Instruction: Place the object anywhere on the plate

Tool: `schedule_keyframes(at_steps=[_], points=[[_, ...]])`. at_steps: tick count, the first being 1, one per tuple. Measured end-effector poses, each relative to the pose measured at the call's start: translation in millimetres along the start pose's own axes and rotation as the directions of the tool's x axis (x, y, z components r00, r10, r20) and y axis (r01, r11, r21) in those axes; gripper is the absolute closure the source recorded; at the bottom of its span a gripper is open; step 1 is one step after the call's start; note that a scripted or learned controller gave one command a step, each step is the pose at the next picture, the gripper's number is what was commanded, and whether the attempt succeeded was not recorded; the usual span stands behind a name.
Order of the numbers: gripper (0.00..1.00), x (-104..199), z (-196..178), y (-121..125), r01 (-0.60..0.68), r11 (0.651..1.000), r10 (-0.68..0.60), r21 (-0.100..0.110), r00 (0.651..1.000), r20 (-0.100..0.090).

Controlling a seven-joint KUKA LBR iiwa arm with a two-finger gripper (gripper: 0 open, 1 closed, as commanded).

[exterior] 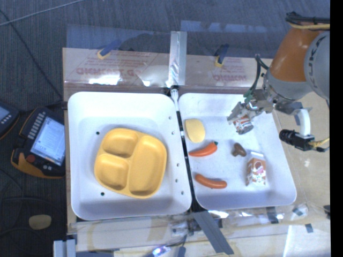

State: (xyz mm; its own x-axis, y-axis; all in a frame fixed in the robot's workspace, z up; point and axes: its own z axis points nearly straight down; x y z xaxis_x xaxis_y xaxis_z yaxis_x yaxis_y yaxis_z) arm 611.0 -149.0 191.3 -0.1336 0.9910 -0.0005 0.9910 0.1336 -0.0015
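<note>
Over the right bin's two-o'clock corner, the pincer hangs above a small red-and-white object, grip impossible to judge, and would do best to lift it straight before crossing toward the yellow plate at nine o'clock

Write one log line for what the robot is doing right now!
gripper: over right bin, by small red-white object | plate: left bin, no food | carrot, sausage: right bin
</note>
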Motion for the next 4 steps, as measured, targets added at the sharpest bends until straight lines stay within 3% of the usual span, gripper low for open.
schedule_keyframes(at_steps=[1, 2, 3, 4], points=[[1.0, 76.9, 8.6, -63.2, 0.12, 0.993, -0.12, 0.001, 0.993, -0.001], [1.0, 130.6, 8.4, -11.8, 0.263, 0.965, -0.263, 0.001, 0.965, 0.0], [1.0, 193.3, 8.7, -46.7, 0.211, 0.978, -0.211, 0.001, 0.978, -0.001], [0.0, 193.0, 8.6, -46.7, 0.21, 0.978, -0.21, 0.001, 0.978, -0.001]])
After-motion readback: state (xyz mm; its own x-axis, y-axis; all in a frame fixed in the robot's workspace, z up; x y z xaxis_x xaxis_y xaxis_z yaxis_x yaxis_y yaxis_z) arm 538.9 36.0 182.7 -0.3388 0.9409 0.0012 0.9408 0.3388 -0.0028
